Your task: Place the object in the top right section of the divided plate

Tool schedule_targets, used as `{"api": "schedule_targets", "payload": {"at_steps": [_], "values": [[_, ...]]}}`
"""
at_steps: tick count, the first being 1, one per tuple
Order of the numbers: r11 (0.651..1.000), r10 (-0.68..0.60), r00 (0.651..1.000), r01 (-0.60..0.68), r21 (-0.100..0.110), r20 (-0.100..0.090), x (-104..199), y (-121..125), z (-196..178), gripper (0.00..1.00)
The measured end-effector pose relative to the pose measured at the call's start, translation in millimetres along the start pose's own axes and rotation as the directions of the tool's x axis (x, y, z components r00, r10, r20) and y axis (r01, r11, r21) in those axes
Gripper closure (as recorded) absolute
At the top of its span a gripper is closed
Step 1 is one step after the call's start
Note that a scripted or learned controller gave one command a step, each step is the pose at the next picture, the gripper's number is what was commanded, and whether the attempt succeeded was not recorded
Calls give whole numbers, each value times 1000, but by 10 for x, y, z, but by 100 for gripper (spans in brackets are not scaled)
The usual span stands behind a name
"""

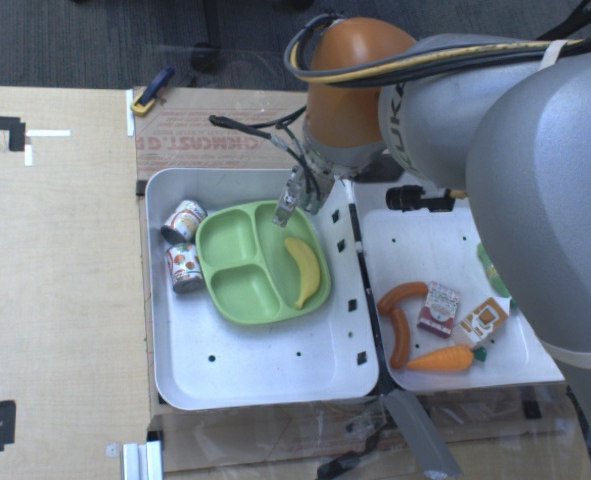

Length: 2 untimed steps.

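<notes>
Arm (495, 118) over bins; hand (297, 200), grip unclear, above green plate (245, 293) w/ banana (304, 270).

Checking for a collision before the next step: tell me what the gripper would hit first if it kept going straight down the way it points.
Most likely the green divided plate: the gripper points down at its upper right edge, just above the banana in the right section. Depth is hard to judge, so it may meet the rim or the banana's upper end.

Arm (495, 118) hides right bin's (415, 228) corner
</notes>
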<state>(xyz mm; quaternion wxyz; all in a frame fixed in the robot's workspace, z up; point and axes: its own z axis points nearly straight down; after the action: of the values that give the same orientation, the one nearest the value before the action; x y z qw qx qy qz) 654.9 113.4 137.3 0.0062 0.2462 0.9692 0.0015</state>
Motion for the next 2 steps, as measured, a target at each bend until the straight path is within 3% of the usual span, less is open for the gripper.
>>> {"api": "schedule_targets", "payload": {"at_steps": [1,2], "values": [[956,294,956,-294,10,-9,133,-61,273,100],[815,579,815,-579,10,-4,99,-168,439,100]]}}
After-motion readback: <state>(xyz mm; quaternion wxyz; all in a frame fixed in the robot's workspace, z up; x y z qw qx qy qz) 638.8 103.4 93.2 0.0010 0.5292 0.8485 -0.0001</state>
